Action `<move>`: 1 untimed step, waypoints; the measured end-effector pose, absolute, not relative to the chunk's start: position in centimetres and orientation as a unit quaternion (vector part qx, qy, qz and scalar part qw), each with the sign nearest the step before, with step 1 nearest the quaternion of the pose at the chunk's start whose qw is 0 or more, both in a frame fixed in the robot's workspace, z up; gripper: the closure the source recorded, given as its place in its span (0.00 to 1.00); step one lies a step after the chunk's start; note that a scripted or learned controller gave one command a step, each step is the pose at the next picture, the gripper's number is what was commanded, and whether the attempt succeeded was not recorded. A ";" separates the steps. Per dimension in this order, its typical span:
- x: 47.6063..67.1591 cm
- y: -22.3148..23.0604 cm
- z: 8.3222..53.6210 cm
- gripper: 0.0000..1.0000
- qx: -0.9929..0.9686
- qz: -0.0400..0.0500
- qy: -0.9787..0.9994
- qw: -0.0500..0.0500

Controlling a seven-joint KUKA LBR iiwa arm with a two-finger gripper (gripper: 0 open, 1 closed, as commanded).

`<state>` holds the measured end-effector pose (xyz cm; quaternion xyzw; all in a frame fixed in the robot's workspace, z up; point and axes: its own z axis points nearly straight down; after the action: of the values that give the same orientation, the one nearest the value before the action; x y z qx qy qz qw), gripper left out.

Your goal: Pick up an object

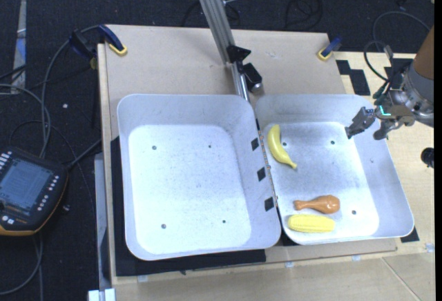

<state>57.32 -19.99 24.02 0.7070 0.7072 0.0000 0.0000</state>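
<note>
- The gripper is hovering with fingers spread, holding nothing.
- The banana is lying to its left, long axis running towards the camera.

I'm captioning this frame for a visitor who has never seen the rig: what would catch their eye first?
Probably the three bright toy foods in the right bin: a yellow banana near its left wall, with an orange-brown chicken drumstick and a yellow corn cob close together at the front. Next, the claw, open, at that bin's upper right rim, apart from all three.
</note>
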 end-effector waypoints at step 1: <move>57.3 -20.0 24.0 0.00 0.707 0.000 0.707 0.000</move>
<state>57.32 -19.99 24.01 0.7070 0.7072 0.0000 0.0000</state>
